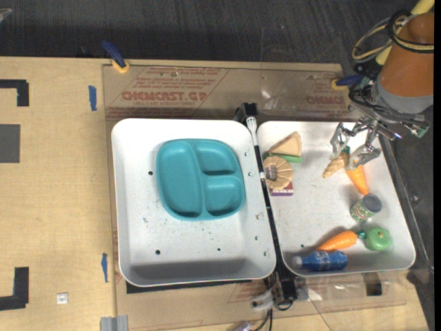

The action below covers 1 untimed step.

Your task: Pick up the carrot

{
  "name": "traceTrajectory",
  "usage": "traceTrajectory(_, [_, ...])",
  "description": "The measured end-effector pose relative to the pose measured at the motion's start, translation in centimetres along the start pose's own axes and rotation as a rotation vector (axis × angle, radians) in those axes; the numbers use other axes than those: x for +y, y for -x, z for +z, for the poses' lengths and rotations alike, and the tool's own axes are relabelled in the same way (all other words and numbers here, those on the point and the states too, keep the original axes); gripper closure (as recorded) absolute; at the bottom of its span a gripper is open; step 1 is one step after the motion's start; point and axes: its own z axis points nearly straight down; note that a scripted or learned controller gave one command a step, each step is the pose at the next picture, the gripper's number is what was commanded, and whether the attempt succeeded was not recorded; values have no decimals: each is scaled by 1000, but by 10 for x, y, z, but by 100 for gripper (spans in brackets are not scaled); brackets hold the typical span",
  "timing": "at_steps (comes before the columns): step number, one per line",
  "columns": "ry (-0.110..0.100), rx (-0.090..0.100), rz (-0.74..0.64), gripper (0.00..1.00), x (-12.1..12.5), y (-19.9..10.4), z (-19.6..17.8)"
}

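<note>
Two orange carrots lie in the right bin [400, 185]. One short carrot [357, 178] rests near the bin's right wall, and a longer carrot [337, 241] with a green top lies near the front. My gripper [355, 145] hangs just behind the short carrot, close over the bin floor. Its metal fingers [339, 138] are spread open with nothing between them. A small tan food piece [335, 165] lies beside the left finger, next to the short carrot.
The right bin also holds a sandwich wedge [288, 147], a round cake on a purple base [279, 175], a small can [366, 207], a green apple [377, 238] and a blue bottle [322, 260]. A teal divided plate [201, 178] sits in the left bin [131, 240].
</note>
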Motion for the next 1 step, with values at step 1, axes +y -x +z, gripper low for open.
traceTrajectory(1, [9, -3, -266, 100, -19, -28, 63])
